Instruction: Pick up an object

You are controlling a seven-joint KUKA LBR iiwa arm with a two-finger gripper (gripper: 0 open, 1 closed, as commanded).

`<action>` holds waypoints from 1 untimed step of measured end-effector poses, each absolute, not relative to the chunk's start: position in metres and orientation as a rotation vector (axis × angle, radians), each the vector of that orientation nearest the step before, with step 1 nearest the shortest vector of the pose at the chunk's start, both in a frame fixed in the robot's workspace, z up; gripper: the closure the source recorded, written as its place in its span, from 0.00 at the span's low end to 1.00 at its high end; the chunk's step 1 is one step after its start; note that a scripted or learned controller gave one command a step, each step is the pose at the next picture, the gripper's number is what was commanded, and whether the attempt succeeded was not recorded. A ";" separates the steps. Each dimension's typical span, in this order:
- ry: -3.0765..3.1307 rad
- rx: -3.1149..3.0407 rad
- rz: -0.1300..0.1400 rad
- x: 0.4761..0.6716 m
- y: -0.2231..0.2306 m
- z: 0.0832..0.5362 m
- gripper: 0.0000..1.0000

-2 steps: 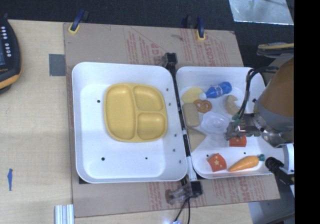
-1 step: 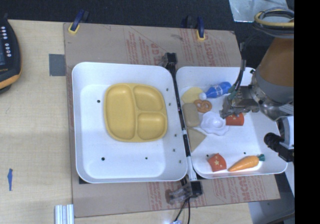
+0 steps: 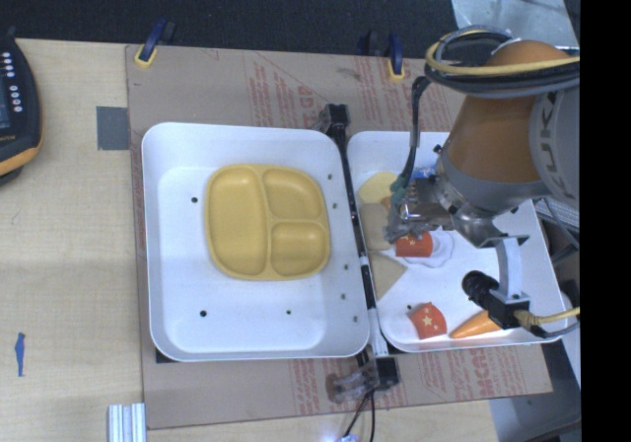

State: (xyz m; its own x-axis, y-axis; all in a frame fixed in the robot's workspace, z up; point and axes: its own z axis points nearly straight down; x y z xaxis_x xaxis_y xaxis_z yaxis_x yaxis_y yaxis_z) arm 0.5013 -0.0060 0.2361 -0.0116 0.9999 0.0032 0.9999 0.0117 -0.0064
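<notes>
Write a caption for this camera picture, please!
Robot gripper hovers by a red toy in the right bin; yellow tray sits in the left bin.

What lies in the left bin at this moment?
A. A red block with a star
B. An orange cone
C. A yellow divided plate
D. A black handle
C: the yellow divided plate lies alone in the left bin, its three compartments facing up.
</notes>
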 end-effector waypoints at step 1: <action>-2.228 -2.214 0.000 0.532 -0.007 0.241 1.00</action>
